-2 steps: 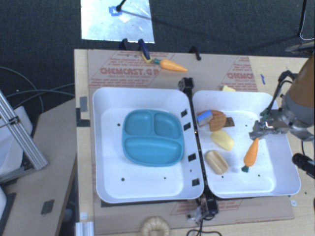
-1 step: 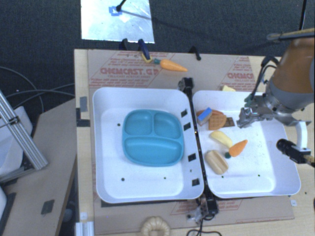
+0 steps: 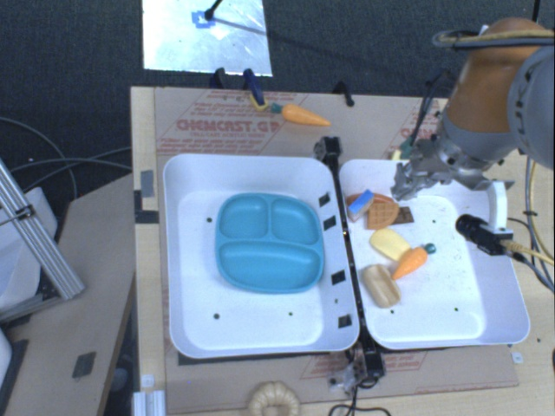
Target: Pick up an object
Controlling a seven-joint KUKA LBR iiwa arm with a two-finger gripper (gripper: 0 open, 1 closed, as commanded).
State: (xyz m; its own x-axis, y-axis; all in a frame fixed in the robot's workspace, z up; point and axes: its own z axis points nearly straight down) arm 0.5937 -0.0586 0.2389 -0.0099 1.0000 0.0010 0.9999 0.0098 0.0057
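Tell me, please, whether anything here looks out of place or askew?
Yes: one toy carrot lies on the cardboard beyond the left bin, outside both bins, while the other toy foods sit clustered in the right bin. A braided ring also rests on the bench's near edge.

**Clearance around the gripper, right bin**

The gripper [image 3: 406, 189] hangs over the rear of the right bin [image 3: 486, 319]. Just below and left of it the toys crowd together: a waffle piece [image 3: 382, 212], an orange-and-blue wedge [image 3: 360, 204], a yellow lump [image 3: 389, 244], a carrot [image 3: 411, 262] and a tan roll [image 3: 380, 285]. Bare bin floor lies beyond these, toward the front right. The black centre divider [image 3: 340, 232] bounds the left side.
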